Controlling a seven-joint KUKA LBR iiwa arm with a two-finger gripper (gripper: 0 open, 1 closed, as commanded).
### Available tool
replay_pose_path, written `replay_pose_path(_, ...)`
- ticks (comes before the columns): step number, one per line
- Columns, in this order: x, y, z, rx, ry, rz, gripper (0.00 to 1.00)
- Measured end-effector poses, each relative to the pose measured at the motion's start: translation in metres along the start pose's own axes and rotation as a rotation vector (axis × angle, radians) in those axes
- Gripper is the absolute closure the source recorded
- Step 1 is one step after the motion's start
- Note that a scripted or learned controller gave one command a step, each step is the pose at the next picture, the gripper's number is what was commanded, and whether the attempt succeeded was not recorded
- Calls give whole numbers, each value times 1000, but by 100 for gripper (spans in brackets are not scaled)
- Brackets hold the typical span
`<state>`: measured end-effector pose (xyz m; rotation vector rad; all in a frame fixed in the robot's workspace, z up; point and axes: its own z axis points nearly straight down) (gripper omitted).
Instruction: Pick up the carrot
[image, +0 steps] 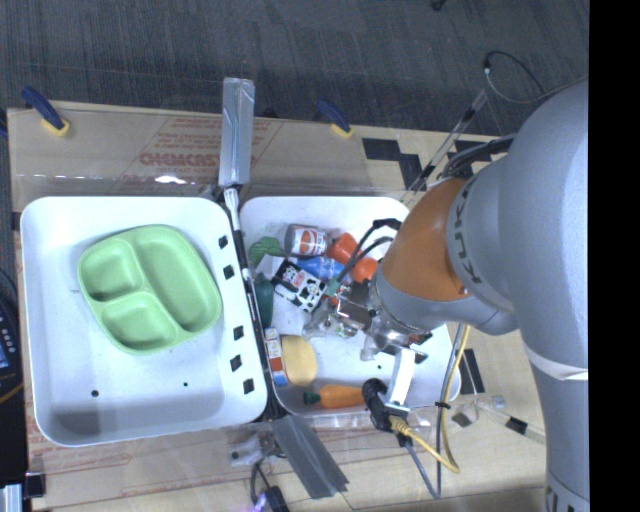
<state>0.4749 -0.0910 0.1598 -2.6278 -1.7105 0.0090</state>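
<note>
The carrot (338, 397) is orange with a green stub at its left end. It lies flat along the near wall of the right bin (425, 372). My gripper (336, 308) is down in the middle of that bin, among the clutter and well above the carrot in the image. The grey arm with its orange band (425, 262) covers the right half of the bin. Nothing can be made out in the gripper.
Around the gripper lie a small can (305, 241), an orange piece (346, 247), a blue item (322, 268), a black-and-white box (298, 283) and a pale yellow round thing (298, 360). The left bin (60, 380) holds a green divided plate (150, 287).
</note>
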Motion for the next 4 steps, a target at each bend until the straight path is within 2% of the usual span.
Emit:
replay_pose_path(1, 79, -33, -31, -4, 1, 35, 0)
replay_pose_path(2, 117, -51, -59, -6, 1, -81, 0)
replay_pose_path(3, 90, -39, -119, -7, 2, -86, 0)
replay_pose_path(4, 48, -21, -87, -2, 0, -308, 0)
